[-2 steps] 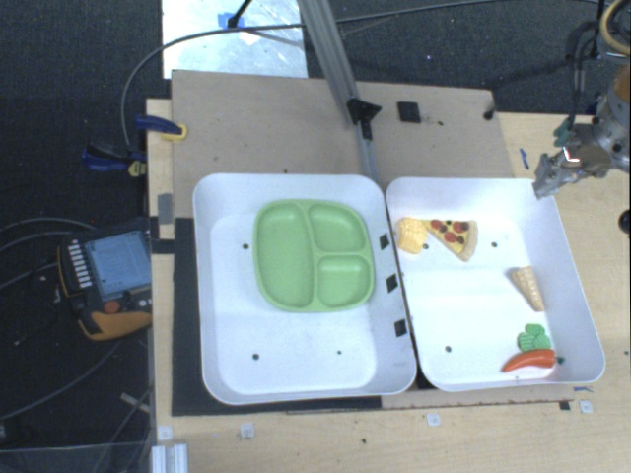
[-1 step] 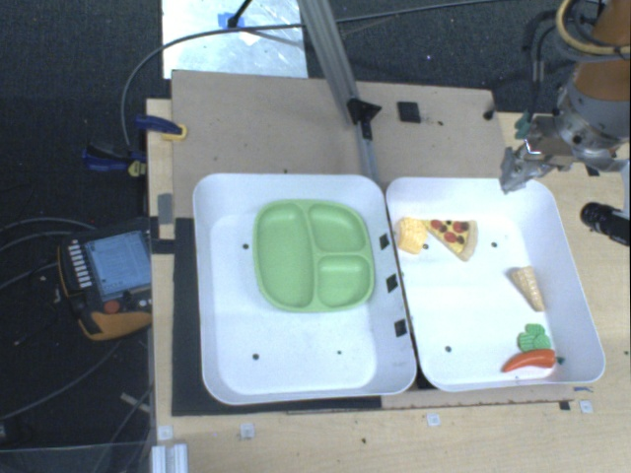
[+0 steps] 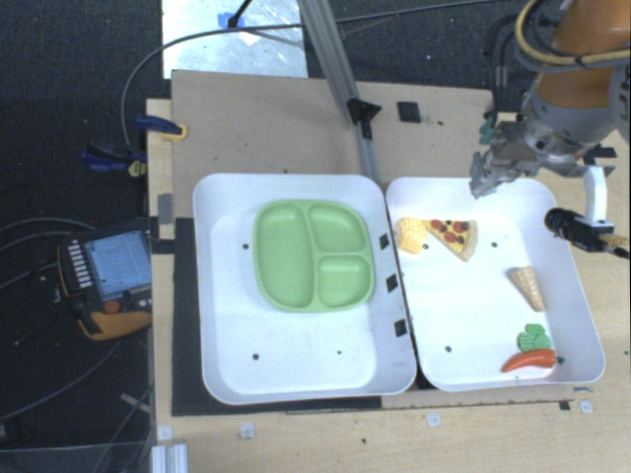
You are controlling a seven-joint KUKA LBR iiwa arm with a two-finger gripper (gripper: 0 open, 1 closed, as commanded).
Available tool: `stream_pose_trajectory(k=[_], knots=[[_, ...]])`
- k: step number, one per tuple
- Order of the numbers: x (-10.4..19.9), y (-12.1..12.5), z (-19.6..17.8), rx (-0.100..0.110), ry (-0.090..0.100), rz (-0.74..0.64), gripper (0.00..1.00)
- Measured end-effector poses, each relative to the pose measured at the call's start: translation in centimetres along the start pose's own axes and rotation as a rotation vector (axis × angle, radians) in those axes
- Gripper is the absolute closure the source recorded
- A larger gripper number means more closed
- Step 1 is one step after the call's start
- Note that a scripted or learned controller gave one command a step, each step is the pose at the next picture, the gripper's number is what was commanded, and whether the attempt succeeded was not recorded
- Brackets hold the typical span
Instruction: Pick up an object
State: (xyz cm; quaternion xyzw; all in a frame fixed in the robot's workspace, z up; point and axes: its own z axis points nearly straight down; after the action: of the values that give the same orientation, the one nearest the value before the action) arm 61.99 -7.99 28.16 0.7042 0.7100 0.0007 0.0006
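My gripper (image 3: 485, 185) hangs over the far edge of the right bin (image 3: 493, 358), fingers pointing down, with nothing seen between them. Just below and left of it lies a toy pizza slice (image 3: 454, 235), and a yellow pastry-like piece (image 3: 410, 235) rests beside the slice at the bin's left wall. A tan cone-shaped piece (image 3: 528, 287) lies toward the right side. A toy carrot (image 3: 530, 353), orange with a green top, sits in the near right corner.
The left bin (image 3: 296, 363) holds a green divided plate (image 3: 314, 254). A slanted grey pole (image 3: 330, 52) and a cable cross the far side of the bench. A black fitting (image 3: 572, 227) sticks in at the right bin's right rim.
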Motion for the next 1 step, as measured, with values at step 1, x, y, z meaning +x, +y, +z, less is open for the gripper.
stream_pose_trajectory(k=[1], knots=[[5.22,1.36,0.90,-0.001,0.000,-0.001,1.00]])
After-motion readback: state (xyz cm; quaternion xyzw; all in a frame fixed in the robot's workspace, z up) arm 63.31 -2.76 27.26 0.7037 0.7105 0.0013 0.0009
